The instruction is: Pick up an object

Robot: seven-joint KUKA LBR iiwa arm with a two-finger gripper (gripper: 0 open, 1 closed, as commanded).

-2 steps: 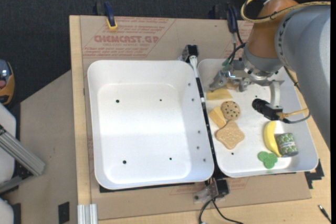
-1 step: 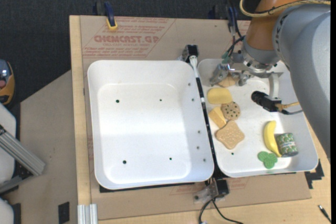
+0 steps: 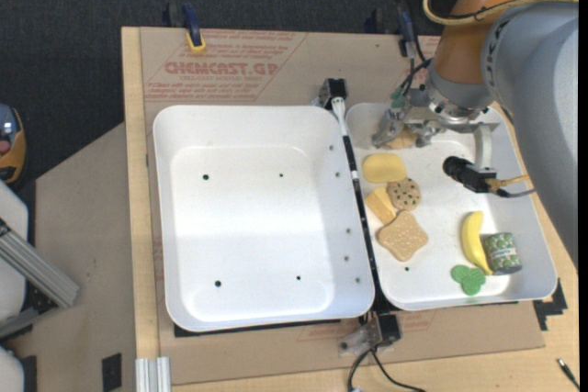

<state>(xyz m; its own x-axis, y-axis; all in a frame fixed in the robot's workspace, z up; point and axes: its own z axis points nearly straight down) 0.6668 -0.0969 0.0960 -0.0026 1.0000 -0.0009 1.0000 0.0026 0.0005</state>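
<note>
Small tan food piece point(image 3: 399, 141) beneath the claw point(image 3: 405, 128) at the right white bin's point(image 3: 528, 266) far-left corner | claw's grip unreadable | yellow plastic banana point(image 3: 472, 239) near green can point(image 3: 502, 252) | left white bin point(image 3: 175, 225) alongside

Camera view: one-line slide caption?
KUKA arm's end effector low at the far end of the right bin, beyond toy foods including a banana; left bin alongside.
</note>
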